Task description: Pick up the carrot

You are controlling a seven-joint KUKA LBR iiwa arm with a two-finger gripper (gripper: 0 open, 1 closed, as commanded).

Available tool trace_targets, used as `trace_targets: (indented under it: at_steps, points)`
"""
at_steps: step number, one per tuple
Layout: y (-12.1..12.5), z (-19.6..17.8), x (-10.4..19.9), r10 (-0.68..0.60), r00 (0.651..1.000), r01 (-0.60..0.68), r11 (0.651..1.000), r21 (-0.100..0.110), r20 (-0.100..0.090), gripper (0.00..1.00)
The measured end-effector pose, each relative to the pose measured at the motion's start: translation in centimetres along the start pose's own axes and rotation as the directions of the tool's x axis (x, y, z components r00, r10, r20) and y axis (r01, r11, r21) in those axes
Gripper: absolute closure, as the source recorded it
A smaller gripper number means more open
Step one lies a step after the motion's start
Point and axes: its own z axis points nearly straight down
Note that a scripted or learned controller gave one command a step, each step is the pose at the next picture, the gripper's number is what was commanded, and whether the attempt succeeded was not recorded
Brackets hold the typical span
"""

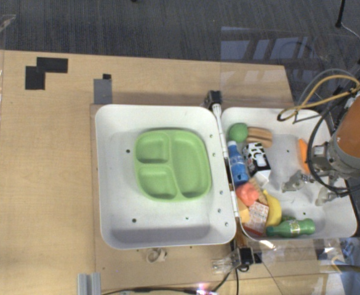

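Orange carrot [303, 155] lies in the right bin [346, 226] near its far right side, partly behind the arm [356, 134]. Gripper [309, 186] hovers just beside it, fingers spread, nothing between them. Left bin [106, 165] bears a green tray [170, 165].

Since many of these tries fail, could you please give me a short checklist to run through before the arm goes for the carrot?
1. Carrot located: ok, an orange sliver in the right bin, at the arm's edge.
2. Carrot fully in sight: not ok, the arm covers part of it.
3. Gripper over the right bin: ok.
4. Gripper on the carrot: not ok, it sits nearer than the carrot.
5. Room around the carrot: ok, the green bottle and banana lie apart.
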Motion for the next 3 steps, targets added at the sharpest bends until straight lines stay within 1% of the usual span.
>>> trace_targets:
  at_steps: [1,2,3]
  points:
    - [4.00,0.94,1.69,-0.207,0.978,0.207,0.978,0.010,-0.001,0.00]
    - [4.00,0.95,1.67,-0.209,0.978,0.209,0.978,0.010,-0.002,0.00]
    - [4.02,0.98,1.53,-0.674,0.739,0.674,0.739,0.012,-0.004,0.00]
